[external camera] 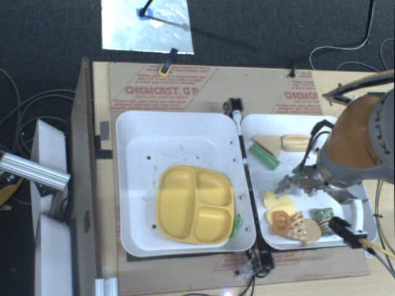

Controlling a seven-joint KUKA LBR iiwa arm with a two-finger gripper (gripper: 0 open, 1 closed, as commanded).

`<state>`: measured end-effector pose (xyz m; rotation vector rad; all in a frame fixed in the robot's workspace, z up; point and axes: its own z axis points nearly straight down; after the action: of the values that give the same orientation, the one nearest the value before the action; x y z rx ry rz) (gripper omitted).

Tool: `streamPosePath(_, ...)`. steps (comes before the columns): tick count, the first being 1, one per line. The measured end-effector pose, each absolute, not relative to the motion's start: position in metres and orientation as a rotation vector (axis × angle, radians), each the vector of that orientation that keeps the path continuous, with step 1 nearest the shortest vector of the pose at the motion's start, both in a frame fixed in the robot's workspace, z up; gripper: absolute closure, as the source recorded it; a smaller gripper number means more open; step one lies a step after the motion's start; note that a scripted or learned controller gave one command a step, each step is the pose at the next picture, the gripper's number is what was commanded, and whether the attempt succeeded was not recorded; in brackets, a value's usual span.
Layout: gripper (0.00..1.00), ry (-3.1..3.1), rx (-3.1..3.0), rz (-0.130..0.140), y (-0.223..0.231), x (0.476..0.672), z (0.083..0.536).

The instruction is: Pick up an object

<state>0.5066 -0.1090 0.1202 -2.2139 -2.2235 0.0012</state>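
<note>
The right bin (358, 211) holds several toy food items. A green block (264, 157) lies beside a tan wedge (266, 143) at its far left, with a pale bread roll (295, 142) next to them. Nearer the front lie a yellow piece (278, 200), an orange round (281, 221), a slice with a striped edge (302, 227) and a small green can (323, 215). My gripper (291, 183) hangs low over the middle of this bin, just above the yellow piece and right of the green block. Nothing shows in its grasp.
The left bin (142, 140) bears a yellow divided plate (195, 203), with a bit of green (237, 225) poking out at its right edge. The grey arm with its orange band (355, 137) covers the right bin's right side. A black ridge (244, 165) runs between the bins.
</note>
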Motion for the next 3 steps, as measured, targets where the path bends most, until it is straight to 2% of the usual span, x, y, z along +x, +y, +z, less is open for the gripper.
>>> streamPosePath(1,0.00,-2.222,-2.214,0.001,-0.082,0.485,0.089)
streamPosePath(2,0.00,-2.223,-2.242,0.000,-0.212,0.502,0.164)
streamPosePath(3,0.00,-2.230,-2.210,-0.003,-0.130,0.504,0.141)
